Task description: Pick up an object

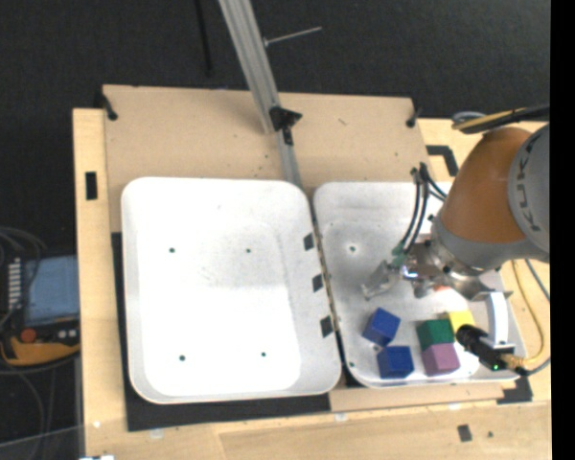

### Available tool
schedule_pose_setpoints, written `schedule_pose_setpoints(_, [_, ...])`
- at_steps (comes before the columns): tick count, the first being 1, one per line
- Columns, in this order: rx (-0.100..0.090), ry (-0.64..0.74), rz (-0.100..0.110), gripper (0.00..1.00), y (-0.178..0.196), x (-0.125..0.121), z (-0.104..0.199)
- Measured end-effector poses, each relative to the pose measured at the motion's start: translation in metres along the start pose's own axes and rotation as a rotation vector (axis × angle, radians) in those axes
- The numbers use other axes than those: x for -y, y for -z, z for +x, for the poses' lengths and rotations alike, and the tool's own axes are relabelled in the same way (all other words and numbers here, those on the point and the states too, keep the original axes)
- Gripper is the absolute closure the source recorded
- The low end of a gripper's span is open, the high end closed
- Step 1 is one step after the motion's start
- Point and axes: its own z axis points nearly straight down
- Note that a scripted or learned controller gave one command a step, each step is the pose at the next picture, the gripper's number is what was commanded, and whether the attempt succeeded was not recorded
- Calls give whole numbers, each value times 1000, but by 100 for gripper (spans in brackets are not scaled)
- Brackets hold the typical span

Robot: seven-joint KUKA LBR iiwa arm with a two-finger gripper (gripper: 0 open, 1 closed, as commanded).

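Observation:
In the right bin (pixel 364 209) my gripper (pixel 387 272) hangs over bare floor, open, with nothing between its fingers. Just below it lies a blue cube (pixel 381 326), a short gap away. A second blue cube (pixel 395 360) rests near the bin's front wall. To their right sit a green block (pixel 435 333) and a purple block (pixel 442 357), touching each other. A yellow block (pixel 458 319) peeks out beside the green one, partly under the arm.
The left bin (pixel 220 286) lies alongside, its right wall meeting the right bin. A slanted metal post (pixel 259 65) rises behind the bins. The orange-banded arm (pixel 489 199) covers the right bin's right side. Cables run along the bench's right edge.

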Motion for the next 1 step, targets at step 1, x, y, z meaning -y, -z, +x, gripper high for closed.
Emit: schedule_pose_setpoints(1, [0, 1, -1, 0, -58, 9, -3])
